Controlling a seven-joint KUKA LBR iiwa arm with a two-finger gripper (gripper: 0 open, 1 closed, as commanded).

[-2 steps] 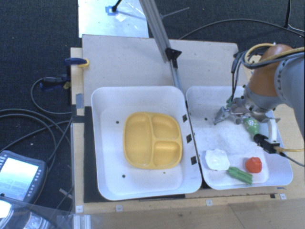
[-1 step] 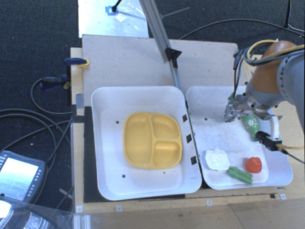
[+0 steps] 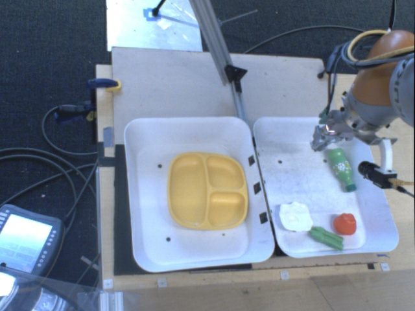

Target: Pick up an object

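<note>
A single fixed camera is looking down at a slant from above the desk (image 3: 194,83), far enough back that it is taking in both white bins (image 3: 194,254) side by side, the dark floor (image 3: 45,44) at left, and the arm (image 3: 382,76) reaching in from the right edge.

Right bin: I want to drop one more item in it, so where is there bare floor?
The right bin is bare in its left-middle, between the centre wall, the green bottle and the white piece. Its near-right corner is crowded: white piece, green vegetable, red object.
</note>
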